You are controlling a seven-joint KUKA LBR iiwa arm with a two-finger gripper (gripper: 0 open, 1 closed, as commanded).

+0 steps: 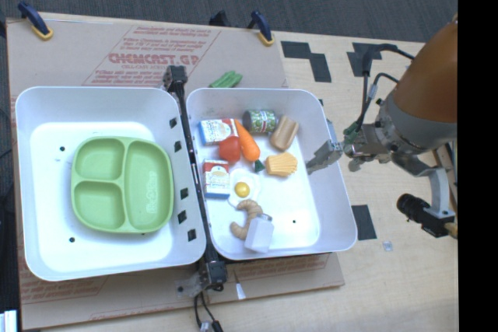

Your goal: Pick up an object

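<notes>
Toy food crowds the right bin (333, 190): a carrot (247, 142), tomato (229, 149), fried egg (243, 189) and corn piece (282, 164) look light, rigid, probably slick plastic. The carrot's narrow middle seems easiest to pinch. The gripper (320, 158) hovers at the bin's right rim, holding nothing; its spread I cannot tell

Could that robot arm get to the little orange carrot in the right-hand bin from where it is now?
Probably yes. The gripper hangs over the right bin's right wall, and the carrot lies uncovered on top, though tomato and carton crowd it.
</notes>
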